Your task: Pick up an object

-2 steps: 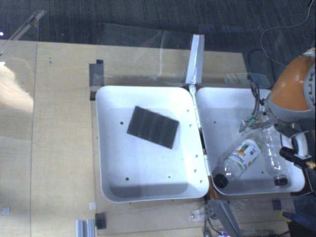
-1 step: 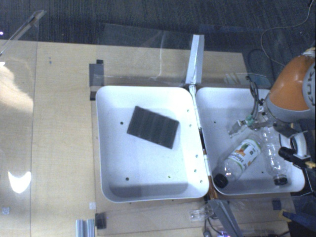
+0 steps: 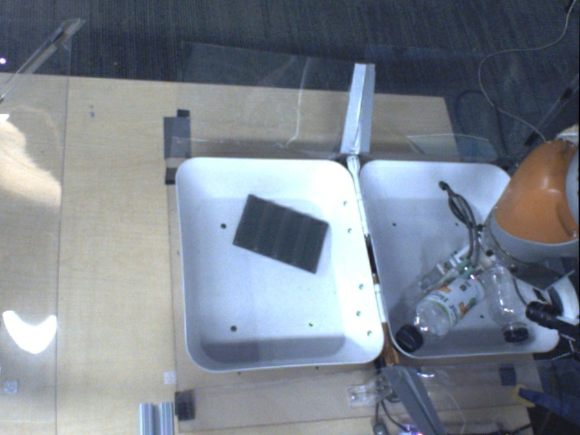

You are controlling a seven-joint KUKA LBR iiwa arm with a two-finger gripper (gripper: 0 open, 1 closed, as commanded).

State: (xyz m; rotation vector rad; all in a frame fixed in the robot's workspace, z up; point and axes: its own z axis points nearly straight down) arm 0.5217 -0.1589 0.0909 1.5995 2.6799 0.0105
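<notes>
A clear plastic bottle [image 3: 441,308] with a black cap [image 3: 409,338] lies on its side in the right bin [image 3: 399,207], its cap pointing to the bin's front left corner. A dark grey flat rectangular pad [image 3: 281,233] lies tilted in the left bin [image 3: 272,324]. The arm, with its orange band [image 3: 536,205], reaches in from the right over the right bin. My gripper [image 3: 478,268] is down at the bottle's base end, close to or touching it. The wrist and cables hide the contact.
A black cable [image 3: 458,208] loops above the gripper inside the right bin. A small dark round piece [image 3: 515,333] sits near that bin's front right corner. A metal divider post [image 3: 356,116] stands behind the seam between the bins.
</notes>
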